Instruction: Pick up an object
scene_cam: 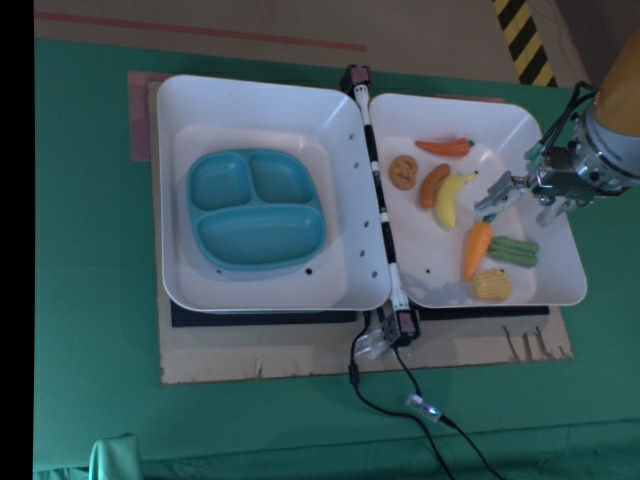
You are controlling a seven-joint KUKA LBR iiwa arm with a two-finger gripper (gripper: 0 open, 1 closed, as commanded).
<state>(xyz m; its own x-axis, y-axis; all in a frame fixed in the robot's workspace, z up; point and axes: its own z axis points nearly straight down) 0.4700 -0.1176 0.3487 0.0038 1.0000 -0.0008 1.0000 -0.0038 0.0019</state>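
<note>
Hovering over the right bin [560, 283] at approx 3 o'clock of the frame, the pincer [528, 196] showed its two fingers spread apart, w/ nothing between them. One finger [497, 196] pointed toward 9 o'clock, its tip just beside the banana [450, 198]; the other finger [549, 208] sat nearer the wrist. No contact w/ any item could be made out.

Relative to the pincer: banana at 9 o'clock, near. Big carrot [476, 249] at approx 7 o'clock, near. Green beans [512, 251] at 6 o'clock, just below, touching or nearly touching the big carrot's top. Corn piece [491, 285] further out at 7 o'clock, by the bin's lower rim. Sausage [434, 184] lay beside the banana's left edge, touching it. Small carrot [443, 148] at 10 o'clock, well apart. Cookie-like brown piece [403, 172] further at 9 o'clock, near the divider.

Left bin [260, 98] held a teal divided plate [256, 209], well apart from the pincer. Both bins sat on cardboard [250, 363] on the green counter [90, 268].
</note>
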